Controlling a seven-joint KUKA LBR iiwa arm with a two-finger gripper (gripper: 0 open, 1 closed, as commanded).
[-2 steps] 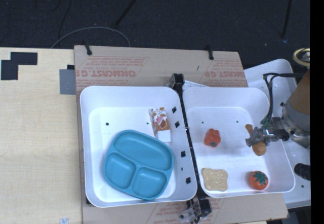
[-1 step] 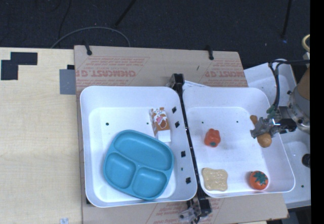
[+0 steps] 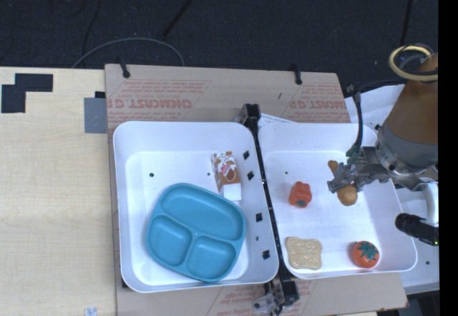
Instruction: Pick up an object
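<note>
gripper (image 3: 342, 184) in the right bin (image 3: 401, 264) pinches a brown potato (image 3: 347, 196), right of the red pepper (image 3: 300, 194).

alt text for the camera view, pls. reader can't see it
The grey arm's gripper sits over the right bin, right at a small brown object; a grasp is not clear. That bin also holds a red pepper, a toast slice and a tomato; the left bin holds a blue divided plate and a small packet.

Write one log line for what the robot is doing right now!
gripper: over right bin | at brown object | grasp unclear | red pepper, toast, tomato: untouched
</note>
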